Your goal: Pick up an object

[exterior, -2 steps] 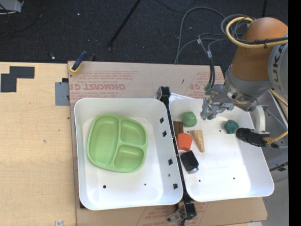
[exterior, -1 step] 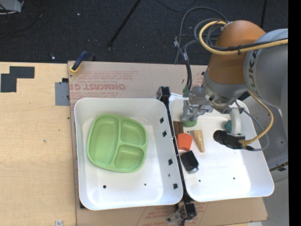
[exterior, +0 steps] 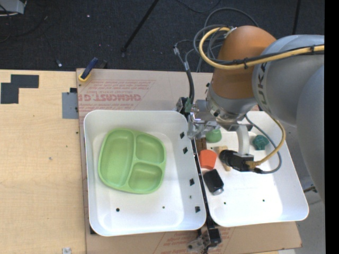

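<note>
I judge nothing is picked yet: the gripper [exterior: 214, 142] hangs over the right bin's [exterior: 275, 208] left edge, near the orange block [exterior: 207, 159].

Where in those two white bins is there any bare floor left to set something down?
The right bin has a bare patch along its near edge, in front of the black object. The left bin has a bare strip between the green divided plate and its near wall. The right bin's far-left corner is crowded: the orange object, green object, teal object and the arm.
</note>
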